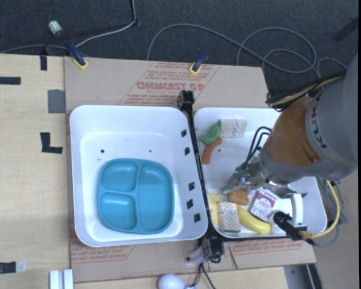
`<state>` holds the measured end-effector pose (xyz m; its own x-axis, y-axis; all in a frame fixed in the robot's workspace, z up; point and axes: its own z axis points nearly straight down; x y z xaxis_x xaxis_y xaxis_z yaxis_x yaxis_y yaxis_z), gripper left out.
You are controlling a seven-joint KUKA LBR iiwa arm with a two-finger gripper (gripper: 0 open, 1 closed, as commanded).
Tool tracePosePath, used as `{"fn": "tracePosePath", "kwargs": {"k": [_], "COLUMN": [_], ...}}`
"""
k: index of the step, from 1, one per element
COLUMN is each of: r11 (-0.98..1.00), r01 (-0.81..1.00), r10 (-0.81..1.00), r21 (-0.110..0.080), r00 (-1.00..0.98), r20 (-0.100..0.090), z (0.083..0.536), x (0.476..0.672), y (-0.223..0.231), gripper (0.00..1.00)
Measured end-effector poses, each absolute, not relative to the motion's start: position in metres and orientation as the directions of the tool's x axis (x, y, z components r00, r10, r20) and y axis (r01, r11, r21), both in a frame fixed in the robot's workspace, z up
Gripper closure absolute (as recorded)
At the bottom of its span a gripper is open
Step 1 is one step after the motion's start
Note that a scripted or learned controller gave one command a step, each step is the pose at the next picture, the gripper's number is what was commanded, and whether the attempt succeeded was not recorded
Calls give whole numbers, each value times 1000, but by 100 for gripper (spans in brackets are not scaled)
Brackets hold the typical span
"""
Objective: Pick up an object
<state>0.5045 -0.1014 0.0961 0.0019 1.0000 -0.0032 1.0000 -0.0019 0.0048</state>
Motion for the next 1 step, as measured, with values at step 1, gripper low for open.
{"fn": "tracePosePath", "kwargs": {"k": [1], "r11": [2], "r01": [1000], "r10": [1000], "r21": [-1], "r00": [-2], "r20": [0], "z": [184], "x": [528], "y": [-45], "gripper": [100]}}
